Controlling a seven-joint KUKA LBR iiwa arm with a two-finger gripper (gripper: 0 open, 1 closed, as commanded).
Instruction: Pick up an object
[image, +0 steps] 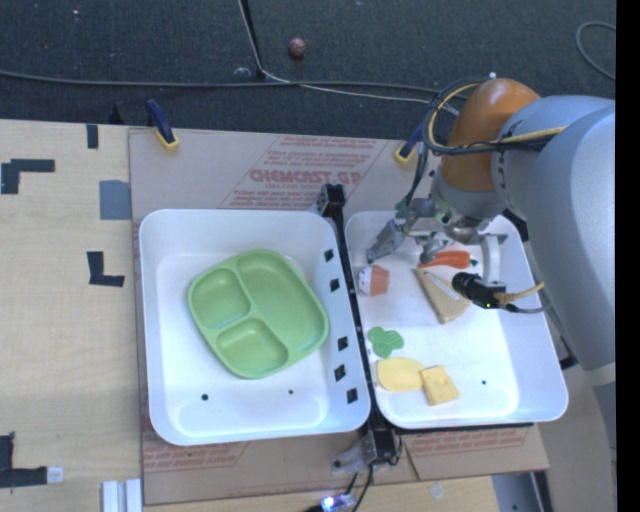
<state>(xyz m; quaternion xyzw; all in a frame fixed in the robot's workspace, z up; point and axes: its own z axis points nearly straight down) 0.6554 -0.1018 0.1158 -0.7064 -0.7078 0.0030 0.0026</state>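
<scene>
My gripper (436, 254) hangs over the back of the right bin (520, 395) with its jaws spread wide, open. One grey finger (383, 243) points down-left toward a small orange-pink cylinder (373, 280) lying just below its tip. The other finger (491, 262) stands to the right. Between them lie an orange carrot-like piece (446, 259) and a tan wedge (442, 297), neither one gripped. Nearer the front of that bin sit a green leafy piece (383, 341), a yellow lump (399, 375) and a yellow cube (438, 385).
The left bin (165, 250) holds a green divided plate (258, 312). A black divider strip (343, 300) runs between the bins. The big grey arm (575, 200) covers the right bin's far right side. Cables (300, 80) lie on the dark floor behind.
</scene>
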